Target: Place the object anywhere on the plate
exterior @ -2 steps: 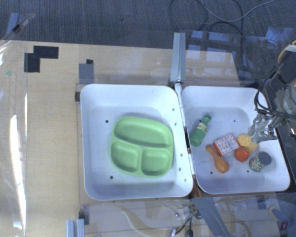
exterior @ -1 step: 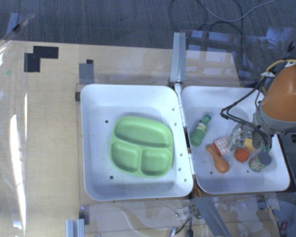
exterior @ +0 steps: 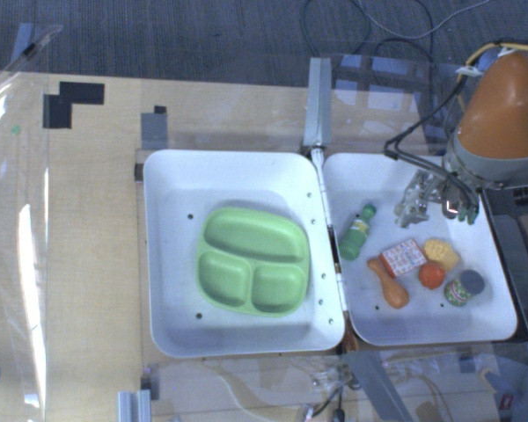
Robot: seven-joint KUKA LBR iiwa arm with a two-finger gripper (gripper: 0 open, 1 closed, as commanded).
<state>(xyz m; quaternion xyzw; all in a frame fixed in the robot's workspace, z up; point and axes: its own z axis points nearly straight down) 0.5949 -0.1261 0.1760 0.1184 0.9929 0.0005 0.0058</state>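
Here, hanging above the upper right part of the right-hand shallow white bin (exterior: 370, 316): the two-finger gripper (exterior: 412, 211) of the grey arm with its orange dome (exterior: 502, 104), reaching in from the view's right. Open or closed, cannot tell from this angle.

Just left of the gripper and slightly lower in the view: a small green plastic bottle with a yellow-green label (exterior: 358, 230), lying tilted near the bin's left wall. Just below the gripper: a small red-and-white checked box (exterior: 403, 258). Below and to the gripper's right: a yellow lumpy corn-like piece (exterior: 441, 253), touching or nearly touching the box. Further below: a round red tomato-like ball (exterior: 432, 276), just beside the corn-like piece. Lower left of that: an orange carrot-shaped piece (exterior: 389, 284), lying at a slant beside the box. Lower right, farthest from the gripper of the 6: a small can with a dark lid and green label (exterior: 463, 288), standing near the bin's right wall. All 6 resting on the bin floor; which of them counts as the object, cannot tell.

Well to the gripper's left, across the divide between the 2 bins: the light green plastic plate with 3 compartments (exterior: 251, 260), lying flat in the middle of the left-hand shallow white bin (exterior: 163, 236). Under both bins: a pale wooden bench (exterior: 79, 236). Beyond the gripper, toward the view's top: thin black cables (exterior: 396, 16) looping over dark carpet.
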